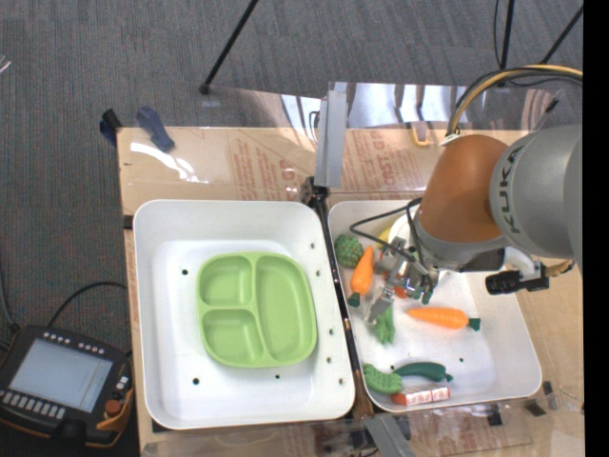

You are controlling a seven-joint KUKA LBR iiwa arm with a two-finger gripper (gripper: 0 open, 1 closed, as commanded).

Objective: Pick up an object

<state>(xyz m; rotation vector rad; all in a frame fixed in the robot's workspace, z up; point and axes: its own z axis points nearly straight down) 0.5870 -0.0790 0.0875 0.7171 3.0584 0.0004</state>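
Observation:
My gripper [388, 291] reaches down into the right bin [504, 350], its fingers among the toy food near the bin's left side. An orange carrot [362, 270] lies just to its left, beside a green broccoli-like piece [348, 249]. A small green item [383, 326] lies right under the fingertips. A second carrot [440, 318] lies to the right of the gripper. I see nothing plainly held between the fingers.
The left bin [162, 246] holds a green divided plate [257, 309]. At the right bin's front lie a green pickle-like piece [383, 379], a dark green vegetable [422, 370] and a red item [422, 397]. A teach pendant [62, 379] lies at the lower left.

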